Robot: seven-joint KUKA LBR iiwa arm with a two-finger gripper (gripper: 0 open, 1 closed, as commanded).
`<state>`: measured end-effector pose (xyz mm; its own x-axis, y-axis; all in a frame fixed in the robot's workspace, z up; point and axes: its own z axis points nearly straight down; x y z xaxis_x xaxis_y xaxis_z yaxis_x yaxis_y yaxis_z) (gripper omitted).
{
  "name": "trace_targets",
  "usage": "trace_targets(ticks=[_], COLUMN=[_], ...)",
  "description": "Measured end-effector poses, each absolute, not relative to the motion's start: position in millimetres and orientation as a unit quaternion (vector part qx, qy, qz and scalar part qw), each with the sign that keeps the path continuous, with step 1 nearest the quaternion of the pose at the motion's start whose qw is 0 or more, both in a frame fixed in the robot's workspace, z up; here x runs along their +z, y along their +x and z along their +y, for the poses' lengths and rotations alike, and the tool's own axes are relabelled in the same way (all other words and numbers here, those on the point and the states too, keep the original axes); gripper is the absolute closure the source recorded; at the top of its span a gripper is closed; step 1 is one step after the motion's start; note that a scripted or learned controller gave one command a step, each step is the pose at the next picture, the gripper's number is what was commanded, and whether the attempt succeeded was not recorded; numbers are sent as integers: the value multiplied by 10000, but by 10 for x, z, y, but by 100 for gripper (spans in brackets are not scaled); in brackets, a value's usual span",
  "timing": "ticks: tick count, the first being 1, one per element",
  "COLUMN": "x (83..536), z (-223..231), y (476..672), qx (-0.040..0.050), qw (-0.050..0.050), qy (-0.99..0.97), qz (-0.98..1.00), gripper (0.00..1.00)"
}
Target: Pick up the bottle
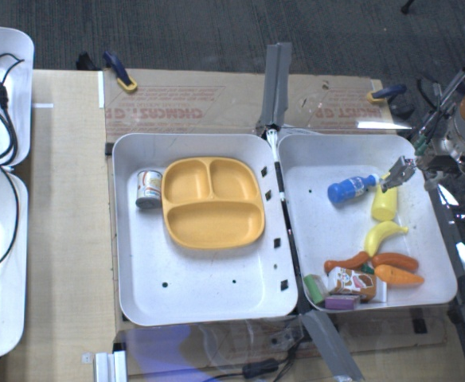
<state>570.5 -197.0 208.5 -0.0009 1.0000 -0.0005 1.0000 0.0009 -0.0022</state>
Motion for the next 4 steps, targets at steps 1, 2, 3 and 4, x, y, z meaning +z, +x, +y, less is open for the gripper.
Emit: trace_targets(ticks=[1,2,3,4], x=[937,1028,1154,2077], z=[-1547,-1554,-1430,-1294], y=[6260,6261,6202,5635], qx=[5,13,10,15], qw=[1,-7,-2,4], qy=[-7436,-7425,-8419,-8473], qz=[-6687,-6698,-5397,-5310], gripper=[0,100,100,100])
